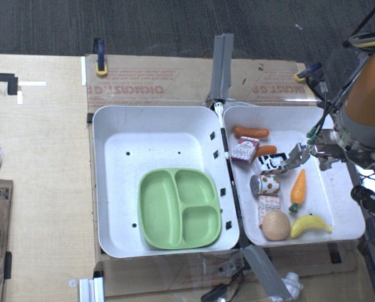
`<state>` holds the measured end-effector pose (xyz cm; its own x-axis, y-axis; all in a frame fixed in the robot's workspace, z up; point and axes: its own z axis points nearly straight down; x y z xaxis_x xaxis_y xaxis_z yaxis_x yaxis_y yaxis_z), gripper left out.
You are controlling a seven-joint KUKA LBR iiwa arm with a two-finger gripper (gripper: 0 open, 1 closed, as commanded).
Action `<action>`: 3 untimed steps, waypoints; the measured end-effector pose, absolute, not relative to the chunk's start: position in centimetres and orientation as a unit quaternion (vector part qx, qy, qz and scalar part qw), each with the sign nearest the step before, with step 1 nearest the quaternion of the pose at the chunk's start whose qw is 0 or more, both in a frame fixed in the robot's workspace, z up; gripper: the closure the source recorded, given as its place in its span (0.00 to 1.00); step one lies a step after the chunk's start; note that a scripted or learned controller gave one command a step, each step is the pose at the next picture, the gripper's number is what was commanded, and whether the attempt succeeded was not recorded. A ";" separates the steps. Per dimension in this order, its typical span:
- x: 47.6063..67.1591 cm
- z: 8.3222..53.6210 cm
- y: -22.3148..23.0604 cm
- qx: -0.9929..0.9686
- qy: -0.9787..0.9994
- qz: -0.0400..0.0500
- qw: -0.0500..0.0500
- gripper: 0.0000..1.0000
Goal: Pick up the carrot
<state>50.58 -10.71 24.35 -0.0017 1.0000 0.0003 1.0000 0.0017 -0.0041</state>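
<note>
The carrot [298,187] is lying in the right bin [338,228], roughly upright in the view, with its green end pointing toward the banana [310,225] just below it. The gripper [294,159] is hanging above and slightly left of the carrot's tip, close to a black-and-white item [271,162]. Whether its jaws are standing open or closed cannot be told at this angle, and nothing is showing between them. The carrot is resting on the bin floor, so the pick is judged not yet done.

Neighbouring items are crowding the target: a small can [265,184] and a carton [268,204] are sitting to its left, an egg-like ball [275,226] is sitting below those, and two sausage-like pieces [251,131] are lying farther back beside a pink box [245,150]. The left bin [112,168] is holding a green divided plate [179,207].

Risks noted: the gripper is sitting off the carrot's axis, so a straight descent may be landing on the black-and-white item or the can instead. The carrot's tapered, smooth body may be slipping out of a grip taken near the narrow tip. The banana, lying near the green end, may be getting nudged or caught along.
</note>
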 end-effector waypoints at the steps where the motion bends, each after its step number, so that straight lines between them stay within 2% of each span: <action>1: 52.3 26.8 -11.1 -0.760 -0.649 0.001 0.000 0.00; 2: 54.1 17.8 -14.7 -0.723 -0.691 0.001 0.001 0.00; 3: 53.8 9.1 -19.5 -0.715 -0.699 0.000 0.000 0.00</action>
